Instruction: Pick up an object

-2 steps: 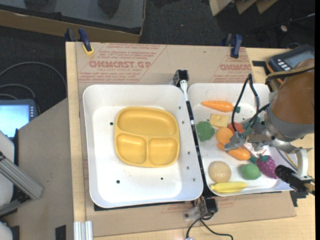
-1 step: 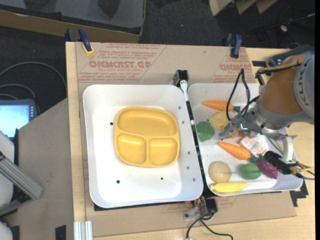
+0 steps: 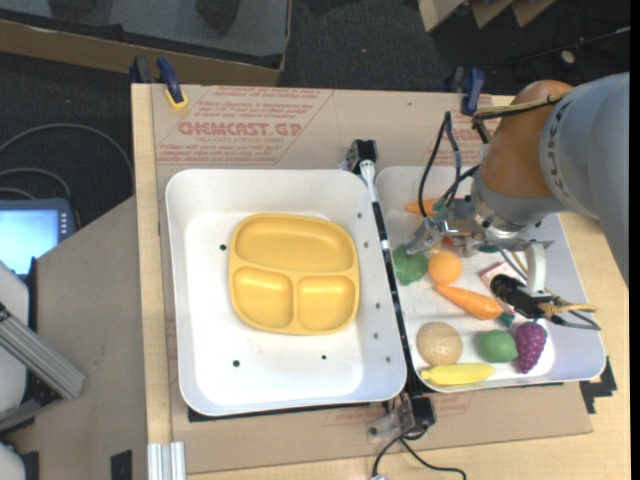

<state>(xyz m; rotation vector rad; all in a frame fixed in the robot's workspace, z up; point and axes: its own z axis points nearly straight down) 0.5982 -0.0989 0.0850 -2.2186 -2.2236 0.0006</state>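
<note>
Gripper sat low in the right bin, just above the orange ball; its grasp state could not be determined. Nearby lay a carrot, purple grapes and a banana. Left bin held a yellow tray.

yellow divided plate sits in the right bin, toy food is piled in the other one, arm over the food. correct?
Not quite: the bins are swapped. The camera view shows the yellow divided plate in the left bin, and the toy food, such as the carrot and banana, in the right bin. The arm is over the food, as you said.
</note>
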